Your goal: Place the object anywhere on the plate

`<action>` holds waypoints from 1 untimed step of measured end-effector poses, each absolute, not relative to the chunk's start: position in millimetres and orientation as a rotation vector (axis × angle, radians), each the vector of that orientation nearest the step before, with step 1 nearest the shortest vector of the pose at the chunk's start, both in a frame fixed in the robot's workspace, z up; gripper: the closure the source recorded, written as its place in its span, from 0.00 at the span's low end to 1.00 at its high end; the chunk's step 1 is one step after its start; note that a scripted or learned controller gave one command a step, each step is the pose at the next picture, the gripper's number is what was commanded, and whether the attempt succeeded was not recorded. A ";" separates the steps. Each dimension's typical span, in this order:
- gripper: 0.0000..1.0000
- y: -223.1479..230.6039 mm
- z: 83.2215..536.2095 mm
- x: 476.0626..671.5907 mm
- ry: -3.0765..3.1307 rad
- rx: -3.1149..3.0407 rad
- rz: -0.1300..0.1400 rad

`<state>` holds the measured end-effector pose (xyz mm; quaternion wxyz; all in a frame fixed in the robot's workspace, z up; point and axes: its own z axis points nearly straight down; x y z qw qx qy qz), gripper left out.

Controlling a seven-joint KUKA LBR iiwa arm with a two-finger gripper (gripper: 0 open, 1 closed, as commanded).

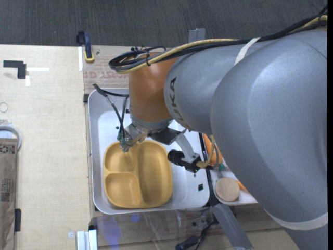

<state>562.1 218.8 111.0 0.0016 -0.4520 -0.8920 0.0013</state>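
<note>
Gripper (125, 142) hangs at the yellow plate's (148, 178) upper rim; its state I cannot tell. Release onto the plate just below looks next.

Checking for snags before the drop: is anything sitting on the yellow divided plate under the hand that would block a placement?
Nothing visible: the yellow divided plate shows bare compartments, and the hand hangs over its upper rim.

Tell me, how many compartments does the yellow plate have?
3. The plate has one long compartment on its right side, one small compartment at upper left, below the claw, and one at lower left. None seems hidden.
</note>
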 end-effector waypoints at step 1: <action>1.00 222.0 101.9 613.3 -2.594 -1.775 -0.015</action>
